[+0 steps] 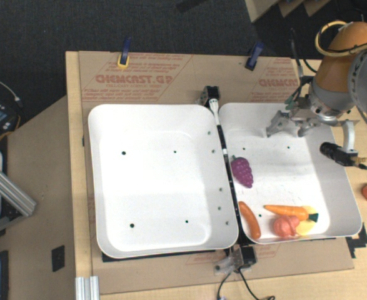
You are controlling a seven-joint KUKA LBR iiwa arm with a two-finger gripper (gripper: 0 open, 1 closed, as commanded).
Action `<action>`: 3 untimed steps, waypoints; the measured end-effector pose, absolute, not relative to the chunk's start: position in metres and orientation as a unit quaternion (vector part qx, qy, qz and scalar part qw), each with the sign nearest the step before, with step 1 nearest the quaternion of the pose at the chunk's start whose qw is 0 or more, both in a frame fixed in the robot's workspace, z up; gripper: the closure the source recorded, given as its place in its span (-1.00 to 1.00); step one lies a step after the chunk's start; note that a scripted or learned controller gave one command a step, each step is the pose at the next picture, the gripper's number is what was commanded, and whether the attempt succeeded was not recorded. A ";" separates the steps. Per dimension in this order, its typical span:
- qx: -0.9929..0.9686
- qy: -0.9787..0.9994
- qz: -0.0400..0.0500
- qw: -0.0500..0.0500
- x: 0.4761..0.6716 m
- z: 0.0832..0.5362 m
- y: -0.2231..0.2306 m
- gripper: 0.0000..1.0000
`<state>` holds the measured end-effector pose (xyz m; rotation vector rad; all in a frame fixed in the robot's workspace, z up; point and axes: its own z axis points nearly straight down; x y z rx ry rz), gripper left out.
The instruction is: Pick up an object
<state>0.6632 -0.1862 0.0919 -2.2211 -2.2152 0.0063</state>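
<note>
Gripper (287, 124) over right bin (333, 186), finger state unclear, arm cut off at frame edge

Red print runs along the far strip of the brown board (170, 74) that lies under the two white bins. At about 11 o'clock from the middle of the view, beyond the left bin (108, 186), the large letters read "CHEMCAST", followed by what looks like "GP"; a line of finer red print above them is too small to make out. At about 1 o'clock, beyond the right bin (342, 208), the same red lettering repeats but is too faint and partly covered to read in full. Nothing else readable shows.
</note>
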 end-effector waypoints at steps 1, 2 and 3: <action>-0.707 -0.707 0.000 0.000 0.665 0.097 -0.185 -1.00; -0.707 -0.707 0.000 0.000 0.665 0.097 -0.185 -1.00; -0.707 -0.707 0.000 0.000 0.665 0.097 -0.185 -1.00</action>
